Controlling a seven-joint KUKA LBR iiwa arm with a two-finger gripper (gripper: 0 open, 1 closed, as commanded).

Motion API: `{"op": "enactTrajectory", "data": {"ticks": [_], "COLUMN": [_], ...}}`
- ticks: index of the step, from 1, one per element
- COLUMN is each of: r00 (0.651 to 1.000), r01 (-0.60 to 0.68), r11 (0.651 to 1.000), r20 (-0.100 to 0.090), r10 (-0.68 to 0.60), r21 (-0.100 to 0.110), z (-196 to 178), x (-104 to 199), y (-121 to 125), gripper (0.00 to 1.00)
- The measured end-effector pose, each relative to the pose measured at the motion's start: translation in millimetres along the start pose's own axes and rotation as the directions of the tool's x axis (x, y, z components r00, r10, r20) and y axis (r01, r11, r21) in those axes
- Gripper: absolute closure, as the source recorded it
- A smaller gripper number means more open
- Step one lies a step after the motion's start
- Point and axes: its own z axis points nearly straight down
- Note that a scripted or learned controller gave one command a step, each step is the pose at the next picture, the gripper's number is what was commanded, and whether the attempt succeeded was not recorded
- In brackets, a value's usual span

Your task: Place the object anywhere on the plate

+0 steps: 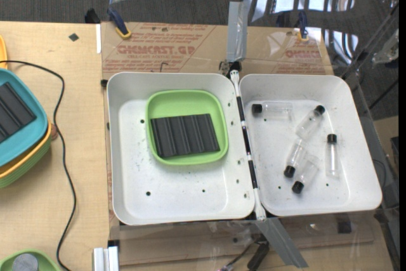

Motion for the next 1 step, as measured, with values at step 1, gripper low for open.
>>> {"op": "enactTrajectory", "data": {"ticks": [1], "r00": [0.988], "r01": [-0.151], "r11": [0.988], "r20": [0.0], "r10": [0.151], "r21": [0.001], "z": [-45.8], "x": [26.6], "y": [33.0], "gripper": [0.0]}}
